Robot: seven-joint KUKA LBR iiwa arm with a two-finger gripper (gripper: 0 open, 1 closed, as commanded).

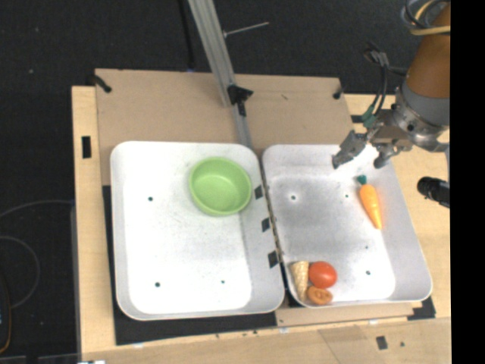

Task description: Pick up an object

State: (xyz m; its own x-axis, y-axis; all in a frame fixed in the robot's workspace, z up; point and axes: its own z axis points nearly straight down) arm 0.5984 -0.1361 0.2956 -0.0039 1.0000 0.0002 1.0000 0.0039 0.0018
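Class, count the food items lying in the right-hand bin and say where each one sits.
4: a carrot near the right wall; a tomato, a cone-shaped piece and a small orange piece clustered at the front edge.

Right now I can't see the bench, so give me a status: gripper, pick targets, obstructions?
Gripper open, above right bin, holding nothing. Carrot just below it, untouched. Tomato at near edge. Nothing between gripper and carrot.

Arm (pixel 429 70) reaching from right; tool (pixel 367 153) fingers spread, empty.
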